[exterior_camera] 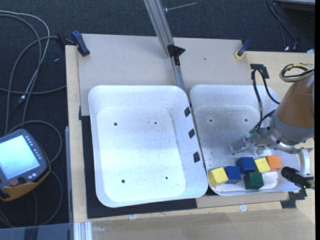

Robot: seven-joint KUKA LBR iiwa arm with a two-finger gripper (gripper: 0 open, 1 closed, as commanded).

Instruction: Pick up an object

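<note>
Small coloured wooden-looking cubes [245, 171] cluster in the lower right of the frame, in the right white plastic bin [220, 104]. The grey two-finger gripper [243, 145] hovers just above them, nothing visibly between its fingers; their spread I cannot tell. The cubes look light, stiff and smooth; grip opposite flat faces.

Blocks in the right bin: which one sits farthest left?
The yellow block at the left end of the cluster, next to a blue block. The second yellow block lies farther right, by the orange block.
</note>
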